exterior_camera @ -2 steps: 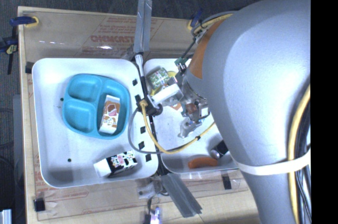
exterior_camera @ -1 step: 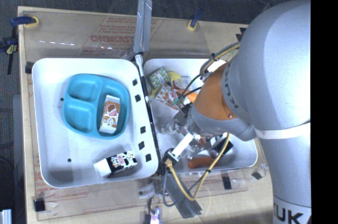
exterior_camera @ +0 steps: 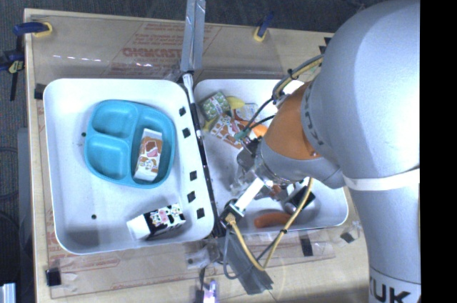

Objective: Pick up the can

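Note:
The can (exterior_camera: 213, 107), short with a green and white label, lies tilted in the far left corner of the right bin (exterior_camera: 335, 217). A colourful packet (exterior_camera: 229, 128) lies just in front of it and a yellow item (exterior_camera: 236, 106) sits beside it. My gripper (exterior_camera: 245, 164) is down inside the right bin, near its middle left, below and to the right of the can and apart from it. The grey wrist and orange band cover most of the gripper.
A reddish sausage-shaped item (exterior_camera: 268, 221) lies at the right bin's near wall. The left bin (exterior_camera: 64, 173) holds a blue divided plate (exterior_camera: 114, 137) with a small carton (exterior_camera: 148, 155) on it, and a cow-patterned carton (exterior_camera: 158, 221) near the front. The arm covers the right bin's right half.

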Robot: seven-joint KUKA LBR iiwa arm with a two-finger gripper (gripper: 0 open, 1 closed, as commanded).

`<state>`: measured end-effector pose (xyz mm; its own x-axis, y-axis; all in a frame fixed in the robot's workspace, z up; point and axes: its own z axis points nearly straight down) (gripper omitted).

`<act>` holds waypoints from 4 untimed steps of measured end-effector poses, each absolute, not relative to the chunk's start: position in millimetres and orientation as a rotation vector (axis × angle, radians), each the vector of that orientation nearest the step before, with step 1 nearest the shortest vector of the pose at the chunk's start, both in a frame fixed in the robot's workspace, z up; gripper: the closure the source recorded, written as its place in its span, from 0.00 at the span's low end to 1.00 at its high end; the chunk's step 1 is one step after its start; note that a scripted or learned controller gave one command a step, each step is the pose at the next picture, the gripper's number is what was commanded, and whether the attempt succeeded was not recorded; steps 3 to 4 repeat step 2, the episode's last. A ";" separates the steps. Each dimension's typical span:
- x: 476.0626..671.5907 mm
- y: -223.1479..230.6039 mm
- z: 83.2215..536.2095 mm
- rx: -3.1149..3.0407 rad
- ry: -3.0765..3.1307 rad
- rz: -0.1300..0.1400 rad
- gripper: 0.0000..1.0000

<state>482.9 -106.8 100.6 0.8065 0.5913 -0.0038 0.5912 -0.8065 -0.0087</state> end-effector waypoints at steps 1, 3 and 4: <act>485.7 -123.3 138.4 -3.061 -0.694 0.006 1.00; 502.7 -79.5 190.9 -2.953 -1.060 0.004 1.00; 502.7 -79.5 190.9 -2.953 -1.060 0.004 1.00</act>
